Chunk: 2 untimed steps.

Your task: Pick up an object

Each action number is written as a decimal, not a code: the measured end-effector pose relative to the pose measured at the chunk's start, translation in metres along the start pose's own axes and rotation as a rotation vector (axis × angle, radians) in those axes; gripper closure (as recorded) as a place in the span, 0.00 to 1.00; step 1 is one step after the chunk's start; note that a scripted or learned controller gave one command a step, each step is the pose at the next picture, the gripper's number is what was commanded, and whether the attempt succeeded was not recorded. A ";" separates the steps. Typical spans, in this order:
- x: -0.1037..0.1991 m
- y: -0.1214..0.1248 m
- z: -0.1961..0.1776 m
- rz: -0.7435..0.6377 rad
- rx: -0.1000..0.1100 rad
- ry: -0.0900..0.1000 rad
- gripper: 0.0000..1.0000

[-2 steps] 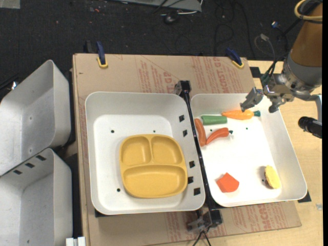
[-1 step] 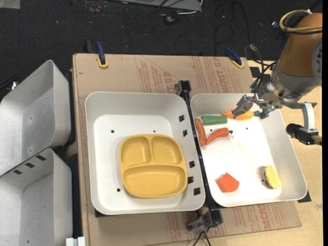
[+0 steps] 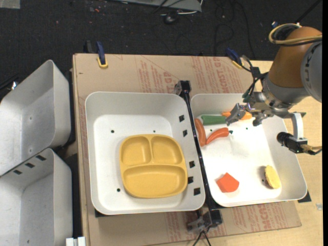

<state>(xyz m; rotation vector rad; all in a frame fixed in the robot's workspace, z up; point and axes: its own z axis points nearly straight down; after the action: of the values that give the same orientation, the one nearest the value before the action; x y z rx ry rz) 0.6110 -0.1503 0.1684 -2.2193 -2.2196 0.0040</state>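
Cardboard-topped bench (image 3: 143, 68) bearing two white bins. We are seeing gripper (image 3: 247, 115) hovering over right bin (image 3: 287, 183), fingers spread, gripping nothing. Green-topped carrot (image 3: 218, 119) lying just left of fingertips, red sausages (image 3: 211, 135) below-left. Yellow tray (image 3: 152, 165) sitting in left bin (image 3: 102, 137).

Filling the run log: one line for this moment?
arm: over right bin | gripper: above carrot | grasp: none seen | left bin: yellow tray
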 end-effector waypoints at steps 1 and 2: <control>-0.002 0.008 0.058 0.000 -0.001 0.000 0.00; -0.002 0.009 0.044 0.000 -0.005 -0.001 1.00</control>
<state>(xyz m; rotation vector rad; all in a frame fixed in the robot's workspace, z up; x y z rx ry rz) 0.6202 -0.1526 0.1242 -2.2229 -2.2223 -0.0010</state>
